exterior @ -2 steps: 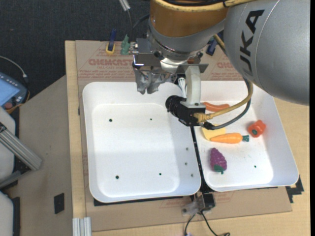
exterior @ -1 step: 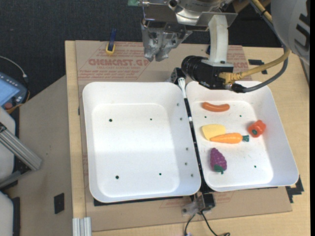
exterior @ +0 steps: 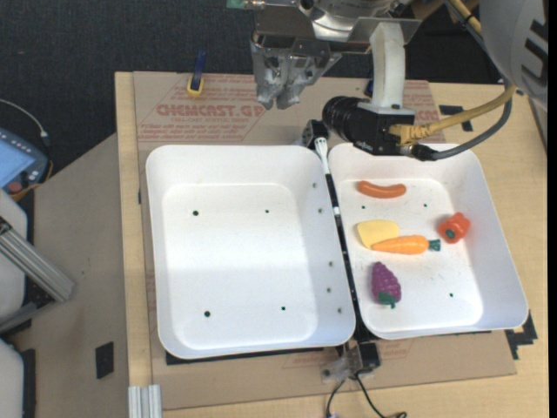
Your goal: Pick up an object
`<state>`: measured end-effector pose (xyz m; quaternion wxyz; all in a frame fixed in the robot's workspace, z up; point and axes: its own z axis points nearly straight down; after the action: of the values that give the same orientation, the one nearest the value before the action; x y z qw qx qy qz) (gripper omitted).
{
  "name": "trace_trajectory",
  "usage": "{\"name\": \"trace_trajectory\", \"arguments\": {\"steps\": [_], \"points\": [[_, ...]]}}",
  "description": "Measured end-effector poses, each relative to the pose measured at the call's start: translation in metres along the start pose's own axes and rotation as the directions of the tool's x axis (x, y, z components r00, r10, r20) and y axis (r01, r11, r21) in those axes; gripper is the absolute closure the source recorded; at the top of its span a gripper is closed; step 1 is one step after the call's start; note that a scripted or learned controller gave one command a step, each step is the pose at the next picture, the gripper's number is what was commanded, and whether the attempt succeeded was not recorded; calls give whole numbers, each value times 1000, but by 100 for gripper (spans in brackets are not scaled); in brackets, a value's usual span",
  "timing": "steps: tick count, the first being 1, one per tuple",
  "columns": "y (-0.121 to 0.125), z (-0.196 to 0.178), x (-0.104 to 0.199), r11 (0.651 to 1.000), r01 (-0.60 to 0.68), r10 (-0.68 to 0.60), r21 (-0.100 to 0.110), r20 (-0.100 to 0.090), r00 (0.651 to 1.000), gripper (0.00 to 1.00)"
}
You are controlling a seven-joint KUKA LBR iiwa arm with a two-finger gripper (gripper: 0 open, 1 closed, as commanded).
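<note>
arm: raised beyond left bin (exterior: 235,251) | fingers (exterior: 280,90): pointing down, state unclear, holding nothing visible

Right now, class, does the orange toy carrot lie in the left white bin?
No, the orange toy carrot lies in the right white bin, beside a yellow cheese-like wedge.

Both bins, the left bin (exterior: 231,259) and the right bin (exterior: 487,225), look like smooth, glossy white plastic. The bench (exterior: 218,116) surface resembles matt brown cardboard. The pincer (exterior: 283,81) appears bare metal.
</note>
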<state>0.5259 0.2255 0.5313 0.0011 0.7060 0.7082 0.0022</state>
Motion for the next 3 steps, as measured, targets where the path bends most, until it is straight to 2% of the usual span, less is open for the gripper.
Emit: {"name": "trace_trajectory", "arguments": {"steps": [1,2,3], "points": [[-51,167,-2,1000,-3,3,25,10,1000,100],[98,133,-6,1000,-7,7,-10,-1,1000,100],[20,125,0,1000,1,-1,10,1,1000,100]]}}
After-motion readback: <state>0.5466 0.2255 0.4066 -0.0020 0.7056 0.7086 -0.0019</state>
